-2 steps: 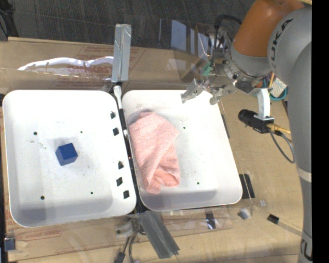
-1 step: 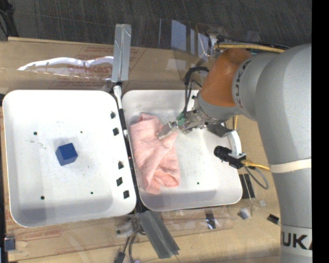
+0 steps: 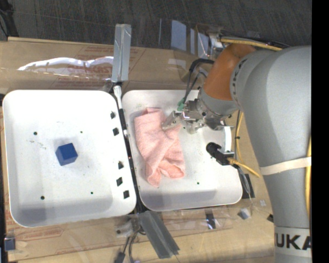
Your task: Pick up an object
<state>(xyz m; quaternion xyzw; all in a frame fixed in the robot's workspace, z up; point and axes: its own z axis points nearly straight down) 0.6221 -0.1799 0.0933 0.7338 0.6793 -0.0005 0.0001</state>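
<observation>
A crumpled pink cloth (image 3: 158, 146) lies in the right bin (image 3: 219, 188), along its left half. A small blue cube (image 3: 66, 153) sits in the left bin (image 3: 22, 201), left of centre. My gripper (image 3: 177, 119) reaches in from the right and hovers at the cloth's upper right edge, its metal fingers close to or touching the fabric. The grey arm with its orange band covers the right bin's far right side.
Black clips line the divider between the two bins (image 3: 122, 147). A grey metal post (image 3: 120, 53) stands behind the bins on the cardboard-covered bench. The arm's large grey body (image 3: 279, 147) fills the right of the view.
</observation>
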